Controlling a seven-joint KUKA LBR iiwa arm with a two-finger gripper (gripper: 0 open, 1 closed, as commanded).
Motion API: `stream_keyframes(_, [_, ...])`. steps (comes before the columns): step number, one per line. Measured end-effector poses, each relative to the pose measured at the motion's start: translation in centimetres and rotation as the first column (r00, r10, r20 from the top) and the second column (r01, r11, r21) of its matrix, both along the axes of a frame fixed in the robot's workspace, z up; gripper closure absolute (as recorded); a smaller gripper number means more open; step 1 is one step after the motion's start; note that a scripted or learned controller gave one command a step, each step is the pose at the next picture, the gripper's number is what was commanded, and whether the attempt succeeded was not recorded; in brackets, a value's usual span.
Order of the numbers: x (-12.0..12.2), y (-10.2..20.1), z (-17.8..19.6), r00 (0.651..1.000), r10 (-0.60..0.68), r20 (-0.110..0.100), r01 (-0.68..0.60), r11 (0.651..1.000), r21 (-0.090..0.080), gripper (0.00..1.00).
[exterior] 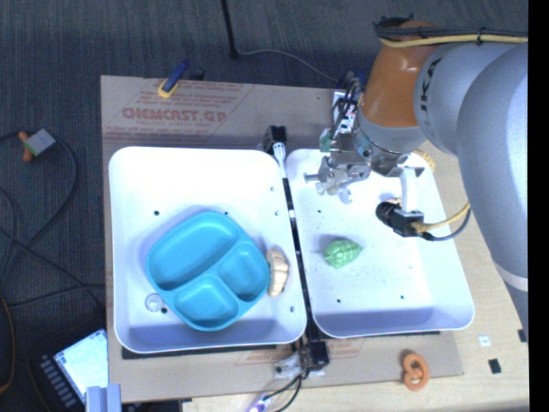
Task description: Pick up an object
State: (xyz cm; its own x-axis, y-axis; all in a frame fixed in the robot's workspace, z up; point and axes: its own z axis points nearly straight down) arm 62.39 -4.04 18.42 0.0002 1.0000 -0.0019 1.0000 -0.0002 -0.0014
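Hanging over the far end of the right bin point(446, 312), the claw point(336, 185) carried nothing, and whether it was spread or closed could not be told. A green object point(341, 252) lay on that bin's floor, nearer the camera than the claw. A blue divided tray point(206, 269) sat in the left bin point(129, 230).

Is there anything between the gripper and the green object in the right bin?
Nothing visible does. The gripper hangs over the far part of the right bin, and the green object lies nearer the camera on bare white floor, apart from it.
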Motion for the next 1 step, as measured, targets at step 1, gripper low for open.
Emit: stream_keyframes(1, [3.14, 0.51, 0.00, 1.000, 0.001, 0.001, -0.001, 1.000, 0.001, 1.00])
